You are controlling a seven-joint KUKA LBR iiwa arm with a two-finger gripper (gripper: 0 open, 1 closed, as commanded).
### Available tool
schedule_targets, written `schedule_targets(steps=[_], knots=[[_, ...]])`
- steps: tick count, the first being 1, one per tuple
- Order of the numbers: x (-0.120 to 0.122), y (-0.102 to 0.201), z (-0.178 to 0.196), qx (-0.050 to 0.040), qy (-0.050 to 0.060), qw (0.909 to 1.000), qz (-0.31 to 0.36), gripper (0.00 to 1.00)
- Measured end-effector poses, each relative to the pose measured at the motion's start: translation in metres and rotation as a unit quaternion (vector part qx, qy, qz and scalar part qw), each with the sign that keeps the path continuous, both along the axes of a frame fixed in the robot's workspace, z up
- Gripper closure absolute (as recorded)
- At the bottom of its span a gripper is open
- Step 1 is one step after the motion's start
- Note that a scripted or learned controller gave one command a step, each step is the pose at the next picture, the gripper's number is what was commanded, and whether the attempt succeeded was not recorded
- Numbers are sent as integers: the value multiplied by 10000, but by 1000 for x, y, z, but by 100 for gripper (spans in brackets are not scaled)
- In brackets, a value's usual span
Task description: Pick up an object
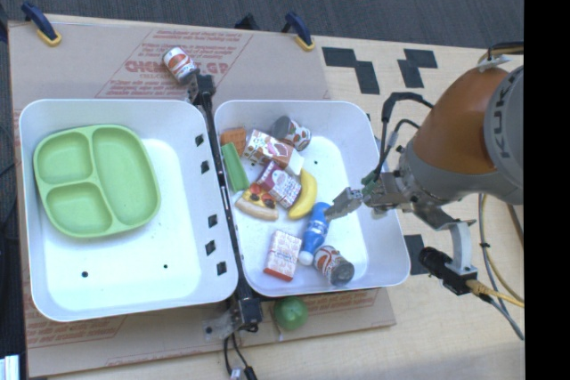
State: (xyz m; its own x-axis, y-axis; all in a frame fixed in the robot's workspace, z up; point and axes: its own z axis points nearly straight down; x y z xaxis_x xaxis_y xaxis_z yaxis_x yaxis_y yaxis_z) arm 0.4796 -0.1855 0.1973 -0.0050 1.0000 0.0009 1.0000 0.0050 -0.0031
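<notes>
The right bin (378, 231) holds several small items: a blue bottle (313, 234), a yellow banana (307, 194), a pizza slice (258, 206), a green stick (234, 166), two printed cartons (270, 149) (284, 188), a red-and-white box (283, 255) and two cans (334, 266) (295, 135). My gripper (341, 204) reaches in from the right and hangs low over the bin. Its tip sits just above the blue bottle's upper end, beside the banana's lower tip. Nothing is visibly held.
The left bin (116, 276) carries a green divided plate (96, 180). A can (180, 64) lies on the cardboard behind the bins. A green ball (289, 312) rests outside the right bin's front edge. Cables trail by the arm at right.
</notes>
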Motion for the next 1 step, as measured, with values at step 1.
schedule_targets(steps=[1], knots=[[70,-4,-100,14,-53,10000,12,0]])
